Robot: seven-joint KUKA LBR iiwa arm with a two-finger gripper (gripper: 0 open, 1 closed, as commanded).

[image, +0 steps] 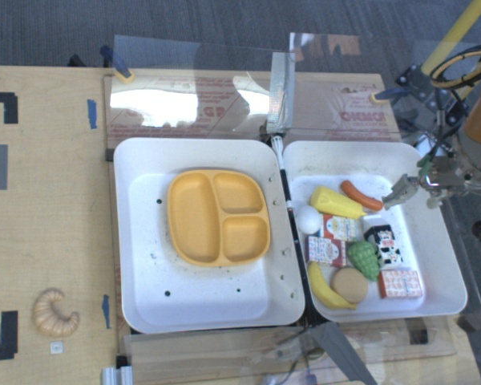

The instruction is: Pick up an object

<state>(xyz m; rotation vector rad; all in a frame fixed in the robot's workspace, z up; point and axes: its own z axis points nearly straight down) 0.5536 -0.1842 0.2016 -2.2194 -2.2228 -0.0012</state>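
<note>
Several small toy foods sit crowded in the right-hand shallow white plastic bin point(445, 239), so there's plenty to pick from. Left white bin point(136, 215) just has a yellow three-compartment plastic tray point(219, 216) in it, and a tan croissant-looking toy point(54, 312) lies out on the wooden bench point(40, 175), well apart from everything.

The two-finger gripper point(401, 189) hangs over the upper right part of the right bin, just beside the orange-red toy sausage point(361, 195). Honestly can't tell if it's open or closed, it's too small and blurry at this angle, and nothing visibly sits in it.

My guess for the easiest target is that sausage: it probably weighs next to nothing, hard smooth plastic, so a bit slippery and likely to roll. I'd pinch it across the middle, across the narrow way. It lies touching or nearly touching the yellow toy corn-shaped piece point(337, 204), so that side is tight.

Further down are the white egg point(308, 220), a green broccoli-like lump point(363, 258), the yellow banana point(327, 289), a round tan bun-like disc point(349, 284) and a few little printed cartons point(323, 250). The cartons look light and boxy with flat sides, decent to grab, but they're packed close together
</note>
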